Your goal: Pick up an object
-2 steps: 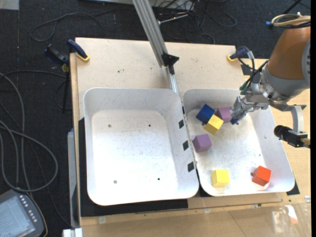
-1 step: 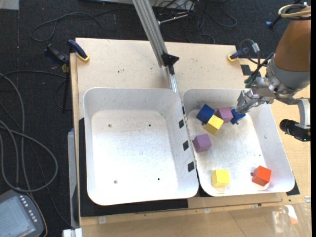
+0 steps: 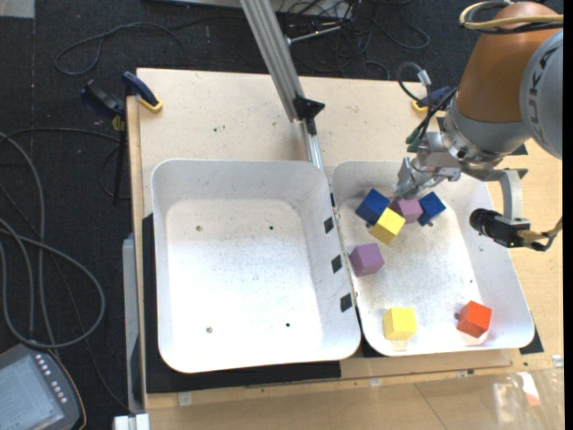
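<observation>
Gripper (image 3: 410,186) hangs low over the cube cluster at the back of the right bin (image 3: 501,280), tips just above the small purple cube (image 3: 410,209). Jaw state: cannot tell from this slant, and no cube shows between them, so nothing counts as held.

Landmark for places: the small purple cube.

Arm (image 3: 501,79) comes in from the right and above it, wrist tilted down toward it, which suits a top-down grab in the cluster.

Left bin (image 3: 179,240) sits well to its left, past the divider, with only specks on its floor.

Right bin holds all the cubes, so the pick has to happen here.

Cubes, roughly bigger to smaller:
- big purple cube (image 3: 365,259), nearer the camera and left of it, standing alone, the easier target.
- front yellow cube (image 3: 399,322), well in front of it, alone.
- orange cube (image 3: 474,318), well in front and right, near the bin wall.
- left blue cube (image 3: 372,206), just left of it.
- tilted yellow cube (image 3: 388,226), touching its front-left side.
- right blue cube (image 3: 431,207), just right of it.

The crowding likely leaves little room for the jaws, so a slip is a fair risk.
</observation>
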Tool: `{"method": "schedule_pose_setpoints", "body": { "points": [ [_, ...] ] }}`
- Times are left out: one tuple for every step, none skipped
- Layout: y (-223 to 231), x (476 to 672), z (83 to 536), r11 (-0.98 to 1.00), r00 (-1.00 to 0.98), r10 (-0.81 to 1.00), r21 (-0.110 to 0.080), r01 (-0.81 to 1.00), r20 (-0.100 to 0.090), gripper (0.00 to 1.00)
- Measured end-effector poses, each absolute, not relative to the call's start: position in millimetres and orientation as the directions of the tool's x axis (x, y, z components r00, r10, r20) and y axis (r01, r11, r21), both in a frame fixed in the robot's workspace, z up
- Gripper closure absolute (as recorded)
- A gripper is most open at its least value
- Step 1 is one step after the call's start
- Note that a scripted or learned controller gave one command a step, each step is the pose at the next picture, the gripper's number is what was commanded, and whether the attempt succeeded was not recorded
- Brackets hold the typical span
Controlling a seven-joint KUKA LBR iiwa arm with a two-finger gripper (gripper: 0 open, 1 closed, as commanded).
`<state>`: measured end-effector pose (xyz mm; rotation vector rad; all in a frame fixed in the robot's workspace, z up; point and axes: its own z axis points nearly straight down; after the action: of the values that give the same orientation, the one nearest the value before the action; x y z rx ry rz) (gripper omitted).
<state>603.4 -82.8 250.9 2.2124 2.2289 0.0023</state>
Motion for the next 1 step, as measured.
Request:
{"method": "schedule_pose_setpoints", "body": {
  "points": [
    [-31.0, 609.5, 236.7, 0.008, -0.008, 1.0, -0.001, 1.0, 0.001, 1.0]
  ]
}}
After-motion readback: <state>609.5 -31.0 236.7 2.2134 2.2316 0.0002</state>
